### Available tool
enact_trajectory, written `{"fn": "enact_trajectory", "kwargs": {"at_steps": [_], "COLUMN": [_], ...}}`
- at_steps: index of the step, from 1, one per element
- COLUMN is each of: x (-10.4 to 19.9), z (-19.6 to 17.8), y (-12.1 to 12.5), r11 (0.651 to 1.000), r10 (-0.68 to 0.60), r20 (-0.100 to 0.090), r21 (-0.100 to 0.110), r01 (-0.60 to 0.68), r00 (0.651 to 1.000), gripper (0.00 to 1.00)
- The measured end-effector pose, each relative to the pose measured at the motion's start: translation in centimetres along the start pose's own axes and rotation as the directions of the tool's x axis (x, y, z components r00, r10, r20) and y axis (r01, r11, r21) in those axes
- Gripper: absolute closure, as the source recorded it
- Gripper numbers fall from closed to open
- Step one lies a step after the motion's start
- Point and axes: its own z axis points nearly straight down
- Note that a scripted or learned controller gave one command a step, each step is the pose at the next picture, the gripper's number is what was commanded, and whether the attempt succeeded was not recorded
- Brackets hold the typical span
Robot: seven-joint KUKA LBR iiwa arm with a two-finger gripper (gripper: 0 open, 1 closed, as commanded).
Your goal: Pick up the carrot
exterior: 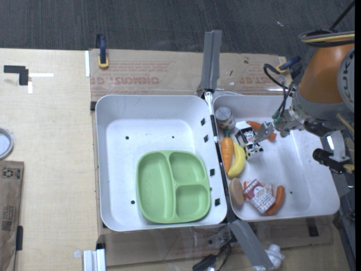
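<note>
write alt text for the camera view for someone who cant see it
The gripper hangs low in the right bin, just right of the carrot and banana lying along the bin's left wall. A green divided plate sits in the left bin.

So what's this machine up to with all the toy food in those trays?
It is meant to pick up the carrot, which lies against the left wall of the right bin, beside a banana. The grey and orange arm reaches in from the right, and its gripper hangs low over the bin just right of the banana, not on the carrot. A small can, a hot dog and a few other items lie in that bin. The left bin holds a green divided plate.
</note>
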Motion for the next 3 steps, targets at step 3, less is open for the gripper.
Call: {"fn": "enact_trajectory", "kwargs": {"at_steps": [3], "x": [-1.1], "z": [0.9], "y": [0.1], "r11": [0.981], "r10": [0.193], "r20": [0.0], "r21": [0.001], "r01": [-0.193], "r00": [0.981], "gripper": [0.0]}}
